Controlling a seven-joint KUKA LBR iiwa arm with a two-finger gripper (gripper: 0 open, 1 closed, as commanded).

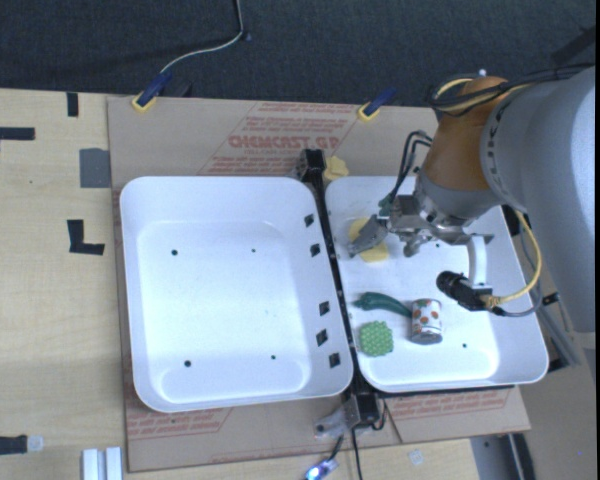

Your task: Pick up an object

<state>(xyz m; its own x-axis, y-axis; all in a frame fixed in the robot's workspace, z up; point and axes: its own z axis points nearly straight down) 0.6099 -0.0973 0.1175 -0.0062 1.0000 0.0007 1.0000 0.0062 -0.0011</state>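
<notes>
Yellow is the colour nearest the fingers (380, 230): a small yellow piece (361, 231) sits right at their tips in the right bin (510, 353), and a paler yellow block (376, 255) lies just below it. The grey arm (540, 158) with its orange band (460, 138) reaches in from the right, and whether the fingers are open, closed or gripping the yellow piece cannot be told at this angle. Further below the fingers lie a dark green curved object (382, 303), a round green knobbly ball (376, 339) and, to its right, a small white cup with red dots (426, 322). Across the divider to the left of the fingers is the left bin (140, 268). Both bins rest on a cardboard sheet (270, 138) on the worktop (30, 298).
</notes>
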